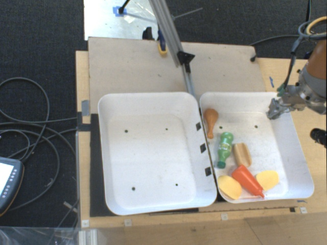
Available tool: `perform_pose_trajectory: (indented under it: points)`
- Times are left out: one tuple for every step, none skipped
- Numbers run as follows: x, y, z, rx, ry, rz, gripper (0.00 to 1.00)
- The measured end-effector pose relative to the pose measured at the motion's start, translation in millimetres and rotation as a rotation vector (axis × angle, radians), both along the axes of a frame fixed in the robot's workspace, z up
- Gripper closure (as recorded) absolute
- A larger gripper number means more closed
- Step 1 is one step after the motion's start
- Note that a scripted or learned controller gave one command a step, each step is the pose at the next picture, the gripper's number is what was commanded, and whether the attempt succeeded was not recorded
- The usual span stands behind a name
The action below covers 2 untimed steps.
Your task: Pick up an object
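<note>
The right bin (286,137) holds several toy foods. A brown drumstick (210,120) lies by its left wall. A green bottle (224,149) lies below it, next to a tan bread roll (241,154). An orange carrot (248,180) sits between two yellow pieces, one at the left (230,187) and one at the right (267,179). My gripper (275,111) hangs over the bin's far right rim, well away from the objects, with nothing seen in it.
The left bin (110,137) stands beside the right one, with black clips (203,148) along the shared wall. A grey pole (168,27) slants over the back board. Cables lie on the floor at left.
</note>
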<state>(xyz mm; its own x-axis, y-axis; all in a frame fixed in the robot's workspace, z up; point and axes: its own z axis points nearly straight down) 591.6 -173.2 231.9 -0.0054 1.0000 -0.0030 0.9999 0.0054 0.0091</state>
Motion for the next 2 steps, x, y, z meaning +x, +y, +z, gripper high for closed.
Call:
perform_pose_trajectory:
  points:
    - [1,0,38,0.001,0.003,0.0,1.0]
    - [7,56,24,0.005,0.008,0.005,1.0]
